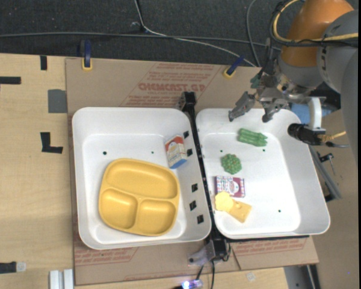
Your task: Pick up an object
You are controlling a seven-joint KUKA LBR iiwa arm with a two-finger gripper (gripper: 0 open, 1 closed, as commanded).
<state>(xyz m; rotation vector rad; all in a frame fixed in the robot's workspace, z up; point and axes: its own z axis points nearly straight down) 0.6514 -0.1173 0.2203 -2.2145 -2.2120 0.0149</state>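
Note:
My gripper (253,112) hangs open above the far edge of the right bin (301,221), with nothing between its fingers. Just below and right of it lies a long green vegetable (252,137). Farther down the bin sit a round green broccoli-like piece (231,162), a purple-and-white packet (230,186) and a yellow cheese wedge (234,208). In the left bin (84,179) rests a yellow divided plate (138,196), and a small red, white and blue carton (176,152) stands by its right wall.
The two bins meet along a black-clipped divider (195,167). Brown cardboard (162,83) lies under both bins. Cables (168,35) run across the dark back. The arm's orange band (316,17) and a black fixture (307,132) crowd the right bin's far right corner.

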